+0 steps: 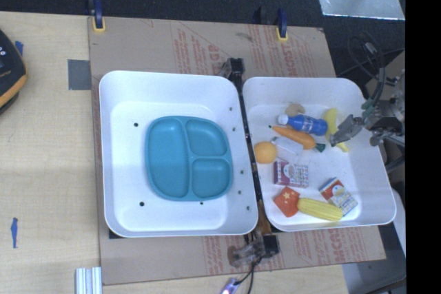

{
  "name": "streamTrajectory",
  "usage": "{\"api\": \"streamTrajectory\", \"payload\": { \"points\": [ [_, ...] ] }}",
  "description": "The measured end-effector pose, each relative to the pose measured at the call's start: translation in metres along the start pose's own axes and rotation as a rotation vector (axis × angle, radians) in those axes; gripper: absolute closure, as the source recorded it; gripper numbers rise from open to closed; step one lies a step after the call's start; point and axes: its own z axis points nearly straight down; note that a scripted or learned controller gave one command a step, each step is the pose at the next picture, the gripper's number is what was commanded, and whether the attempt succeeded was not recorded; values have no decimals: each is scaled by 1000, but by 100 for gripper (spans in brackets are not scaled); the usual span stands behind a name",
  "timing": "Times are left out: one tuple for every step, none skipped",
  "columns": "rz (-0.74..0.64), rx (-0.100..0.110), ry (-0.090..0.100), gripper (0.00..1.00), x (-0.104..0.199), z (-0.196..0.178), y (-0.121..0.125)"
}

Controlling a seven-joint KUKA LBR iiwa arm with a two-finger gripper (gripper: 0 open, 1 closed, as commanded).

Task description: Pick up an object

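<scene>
The right white bin [372, 213] holds several small items. A blue bottle [306, 124] lies above an orange carrot [295, 136], with an orange ball [265, 151] to their left. A yellow banana-like piece [331, 119] lies beside the bottle. Lower down are a pink-and-red carton [291, 174], a red piece [286, 202], a yellow corn cob [319, 209] and a small red-and-white packet [338, 195]. My gripper [342, 133] reaches in over the bin's right side, low, just right of the carrot tip and below the yellow piece. Nothing shows clearly held in it.
The left white bin [114, 148] holds a blue divided plate [188, 157]. A black hinge strip [247, 148] runs between the bins. Clamps [281, 24] pin the cardboard sheet at the back. Cables and arm hardware [386, 117] crowd the right edge.
</scene>
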Motion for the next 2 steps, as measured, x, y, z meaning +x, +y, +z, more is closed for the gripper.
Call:
{"api": "streamTrajectory", "payload": {
  "points": [
    [-1,1,-1,0,-39,115,85],
    [0,1,-1,0,-48,165,85]
  ]
}}
